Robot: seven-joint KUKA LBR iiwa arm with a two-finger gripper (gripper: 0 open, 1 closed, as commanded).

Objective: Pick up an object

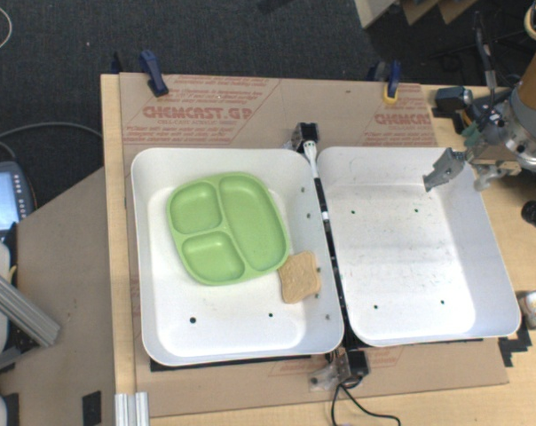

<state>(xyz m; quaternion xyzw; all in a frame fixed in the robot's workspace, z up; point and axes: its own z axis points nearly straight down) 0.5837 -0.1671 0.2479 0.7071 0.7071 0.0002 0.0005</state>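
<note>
A tan sponge-like piece (pixel 299 277) lies in the left bin (pixel 161 327), touching the near right corner of the green divided plate (pixel 228 227). Farther, over the right bin's (pixel 410 264) far right corner, the gripper (pixel 463 170) hangs splayed, grasping nothing; its arm is cut off.

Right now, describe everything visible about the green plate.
The green plate is a light-green, plastic-looking tray with rounded corners and three compartments: one long, two smaller. It lies flat, turned at a slant, in the left bin. A tan, sponge-like piece lies against its lower right corner.
</note>
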